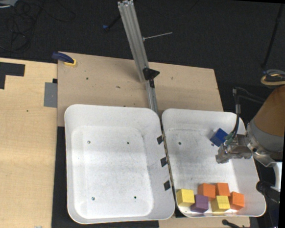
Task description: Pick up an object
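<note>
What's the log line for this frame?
gripper: over right bin, beside blue block | grasp: unconfirmed | yellow, orange, purple blocks: clustered at near edge | left bin: no blocks

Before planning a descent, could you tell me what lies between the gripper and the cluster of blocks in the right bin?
In the camera view, only bare white bin floor lies between the gripper and the cluster of blocks.

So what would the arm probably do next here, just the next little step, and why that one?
Probably rise a little, slowly. The gripper sits in the right bin with the blue block right at its tip, though whether it grips the block is unclear. The other blocks lie clustered at the near edge, so lifting would test the hold.
</note>
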Action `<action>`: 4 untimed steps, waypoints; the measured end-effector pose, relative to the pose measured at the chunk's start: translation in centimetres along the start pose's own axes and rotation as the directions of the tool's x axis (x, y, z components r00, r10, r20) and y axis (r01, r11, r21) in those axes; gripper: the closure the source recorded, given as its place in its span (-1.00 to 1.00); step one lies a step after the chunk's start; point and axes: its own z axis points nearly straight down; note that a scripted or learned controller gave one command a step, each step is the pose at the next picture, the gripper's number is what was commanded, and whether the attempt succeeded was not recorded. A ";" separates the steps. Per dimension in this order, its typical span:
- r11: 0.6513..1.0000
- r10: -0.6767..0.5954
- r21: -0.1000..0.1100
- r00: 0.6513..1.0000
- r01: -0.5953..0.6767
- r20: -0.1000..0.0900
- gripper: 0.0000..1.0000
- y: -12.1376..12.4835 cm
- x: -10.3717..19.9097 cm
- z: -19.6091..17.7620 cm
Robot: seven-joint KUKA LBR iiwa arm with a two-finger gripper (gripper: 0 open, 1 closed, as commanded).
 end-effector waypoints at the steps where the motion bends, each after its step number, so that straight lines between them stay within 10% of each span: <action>1: 1.000 -0.001 0.000 1.000 0.001 0.000 1.00 0.9 0.1 -4.6; 4: 1.000 -0.003 0.009 1.000 0.003 -0.003 1.00 0.9 14.9 -2.2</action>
